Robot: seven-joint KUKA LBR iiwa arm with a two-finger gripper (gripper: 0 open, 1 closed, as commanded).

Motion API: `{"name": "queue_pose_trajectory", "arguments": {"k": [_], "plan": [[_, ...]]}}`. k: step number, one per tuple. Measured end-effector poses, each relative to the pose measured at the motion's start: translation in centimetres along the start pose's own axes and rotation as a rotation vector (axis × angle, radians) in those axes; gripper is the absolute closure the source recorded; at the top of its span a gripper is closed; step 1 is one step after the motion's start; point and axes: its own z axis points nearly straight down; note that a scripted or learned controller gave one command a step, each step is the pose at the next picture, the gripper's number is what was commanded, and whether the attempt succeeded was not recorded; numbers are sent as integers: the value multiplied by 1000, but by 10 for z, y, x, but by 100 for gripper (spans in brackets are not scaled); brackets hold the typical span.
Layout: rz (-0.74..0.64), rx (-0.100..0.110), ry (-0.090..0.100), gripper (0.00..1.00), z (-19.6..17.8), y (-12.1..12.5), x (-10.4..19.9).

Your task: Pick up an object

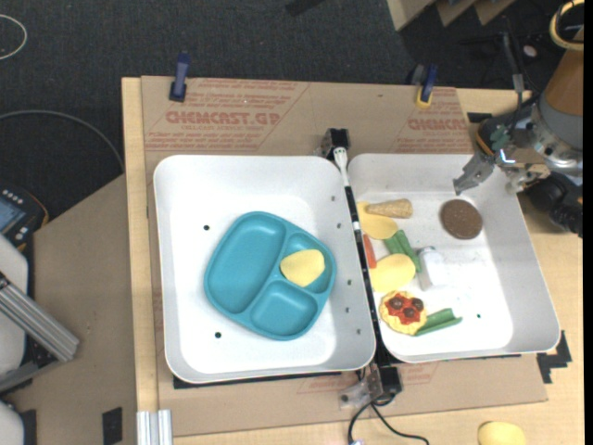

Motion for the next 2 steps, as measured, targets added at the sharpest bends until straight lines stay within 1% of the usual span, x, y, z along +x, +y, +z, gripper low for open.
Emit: {"name": "queue_pose_trajectory", "arguments": {"k": [1, 2], "plan": [[3, 13, 3, 0, 122, -44, -7], [-5, -1, 13, 0, 125, 35, -29]]}}
